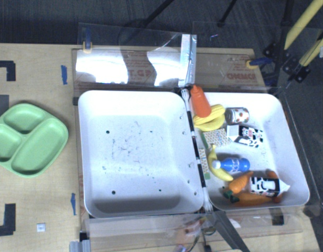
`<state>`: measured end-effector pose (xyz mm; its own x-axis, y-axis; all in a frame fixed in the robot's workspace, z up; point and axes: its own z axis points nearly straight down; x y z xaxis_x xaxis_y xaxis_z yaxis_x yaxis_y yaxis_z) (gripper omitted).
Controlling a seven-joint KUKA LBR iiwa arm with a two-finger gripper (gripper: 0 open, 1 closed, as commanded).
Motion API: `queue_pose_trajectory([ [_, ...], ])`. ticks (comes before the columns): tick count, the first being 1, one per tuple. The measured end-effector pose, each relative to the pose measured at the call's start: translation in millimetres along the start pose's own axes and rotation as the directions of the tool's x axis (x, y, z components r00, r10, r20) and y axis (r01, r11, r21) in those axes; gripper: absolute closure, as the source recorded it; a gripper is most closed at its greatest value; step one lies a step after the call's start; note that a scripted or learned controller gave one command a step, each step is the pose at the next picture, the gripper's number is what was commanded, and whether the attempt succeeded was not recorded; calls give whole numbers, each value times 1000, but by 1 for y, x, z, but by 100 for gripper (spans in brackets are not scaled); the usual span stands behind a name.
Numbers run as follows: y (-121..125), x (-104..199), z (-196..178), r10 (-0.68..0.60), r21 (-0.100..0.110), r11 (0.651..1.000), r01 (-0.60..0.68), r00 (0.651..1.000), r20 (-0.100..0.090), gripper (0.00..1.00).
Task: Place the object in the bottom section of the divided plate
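At the far left of the wooden surface (40, 62) lies the green divided plate (14, 165) — two small sections and one long one, nothing in any of them. Well apart from it, the left bin (135, 104) sits beside the right bin (290, 151), which holds all the loose objects: an orange carrot (200, 102) touching a yellow banana (212, 117), a small can (236, 115), a cow-patterned carton (250, 135), a blue bottle (232, 165) and a second carton (267, 185) — crowded along the divider and near edge. Whether the tool is released or clenched, I cannot tell.
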<state>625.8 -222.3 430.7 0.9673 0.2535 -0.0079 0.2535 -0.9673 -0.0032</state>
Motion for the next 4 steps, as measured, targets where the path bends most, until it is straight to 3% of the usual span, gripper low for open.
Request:
queue_pose_trajectory([
  [1,0,0,0,0,0,1000,0,1000,0,0],
  [2,2,12,188,51,0,999,-51,999,-5,0],
  [4,1,13,188,51,0,999,-51,999,-5,0],
])
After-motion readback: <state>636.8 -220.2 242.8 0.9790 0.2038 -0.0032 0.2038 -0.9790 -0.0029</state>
